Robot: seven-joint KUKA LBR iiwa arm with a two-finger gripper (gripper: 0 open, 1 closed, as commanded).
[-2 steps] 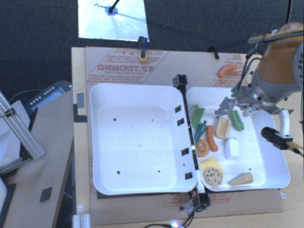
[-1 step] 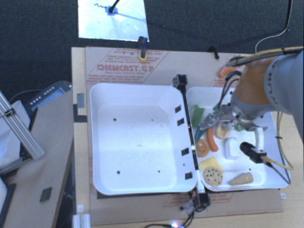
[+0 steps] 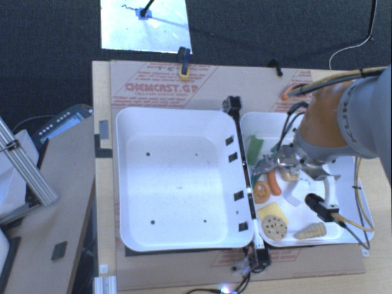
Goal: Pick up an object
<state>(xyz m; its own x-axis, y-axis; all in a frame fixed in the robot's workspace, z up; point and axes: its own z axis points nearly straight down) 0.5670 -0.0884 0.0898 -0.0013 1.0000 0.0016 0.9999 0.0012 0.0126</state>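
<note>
Over the table at nine o'clock we note the left bin (image 3: pixel 177 182) bare. At three o'clock, the right bin (image 3: pixel 269 124) holds a green block (image 3: pixel 255 146), orange slice (image 3: pixel 261 192), carrot (image 3: pixel 275 184), cracker (image 3: pixel 274 226) and cone (image 3: pixel 312 230). The jaws (image 3: pixel 277 163) hover above the carrot; we cannot tell their opening. We advise descending centred, clear of crowding neighbours.

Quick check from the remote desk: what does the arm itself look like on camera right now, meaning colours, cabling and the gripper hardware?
The arm is a thick, rounded grey body with a broad orange band above the wrist. Thin dark cables loop beside that band. The gripper is darker metallic hardware, too small and cluttered to describe in detail.
</note>
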